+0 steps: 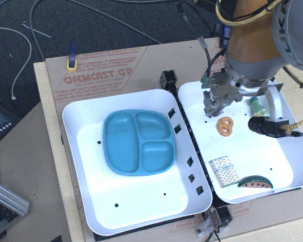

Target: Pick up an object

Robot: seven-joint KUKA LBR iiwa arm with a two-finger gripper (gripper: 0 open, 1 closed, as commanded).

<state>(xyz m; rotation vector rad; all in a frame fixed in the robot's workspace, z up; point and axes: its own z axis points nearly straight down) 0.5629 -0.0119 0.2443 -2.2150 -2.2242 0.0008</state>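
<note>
My gripper (216,108) hangs low over the back of the right bin (296,162), its fingertips just above and left of a small orange pretzel (225,126). A patterned square packet (224,170) lies nearer the front, and a watermelon slice (255,183) rests at the front edge. A green object (258,107) sits partly hidden under the arm. Nothing is seen between the fingers.
The left bin (93,185) holds a blue divided plate (139,141). A black divider with clips (185,140) runs between the bins. A black cable fitting (267,126) hangs over the right bin's middle. Cables trail across the floor behind the bench.
</note>
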